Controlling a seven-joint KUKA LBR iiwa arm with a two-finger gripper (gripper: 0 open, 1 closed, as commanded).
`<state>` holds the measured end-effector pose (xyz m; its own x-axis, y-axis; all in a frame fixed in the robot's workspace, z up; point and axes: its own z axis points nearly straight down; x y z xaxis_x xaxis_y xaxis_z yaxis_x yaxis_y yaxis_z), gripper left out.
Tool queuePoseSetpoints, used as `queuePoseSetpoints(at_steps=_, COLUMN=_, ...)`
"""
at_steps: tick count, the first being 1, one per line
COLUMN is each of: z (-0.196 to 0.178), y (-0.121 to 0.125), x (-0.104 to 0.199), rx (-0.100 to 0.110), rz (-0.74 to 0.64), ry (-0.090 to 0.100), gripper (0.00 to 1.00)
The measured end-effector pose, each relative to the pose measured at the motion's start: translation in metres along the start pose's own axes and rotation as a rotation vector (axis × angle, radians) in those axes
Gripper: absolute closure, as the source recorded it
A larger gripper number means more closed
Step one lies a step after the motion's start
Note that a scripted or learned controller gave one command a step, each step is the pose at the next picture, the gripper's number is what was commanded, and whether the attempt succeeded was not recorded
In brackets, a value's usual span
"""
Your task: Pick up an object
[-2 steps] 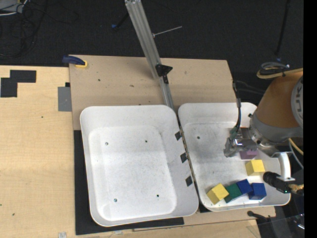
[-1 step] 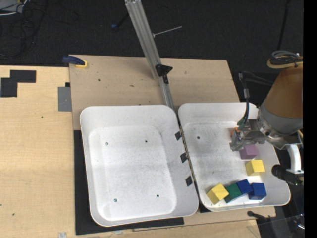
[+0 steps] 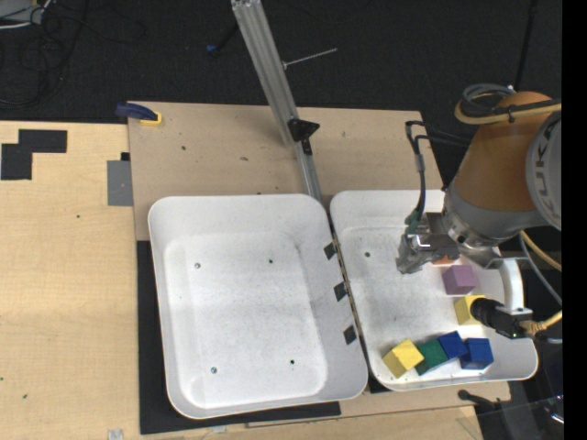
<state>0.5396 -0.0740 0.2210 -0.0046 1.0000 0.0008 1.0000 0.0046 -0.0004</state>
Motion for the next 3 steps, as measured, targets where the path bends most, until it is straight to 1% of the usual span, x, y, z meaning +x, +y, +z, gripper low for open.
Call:
queuePoseSetpoints(at_steps=1, z=-0.012, y=0.000, x=0.052, rx=0.001, rz=0.000, ry=0.002, gripper=1.00)
queuePoseSetpoints(at_steps=2, z=-0.004, y=-0.004, x=0.109, rx=0.004, rz=0.000, ry=0.002, gripper=1.00)
queuePoseSetpoints(at_steps=3, z=-0.002, y=0.005, x=0.171, rx=0.003, rz=-0.001, ry=0.001, gripper=1.00)
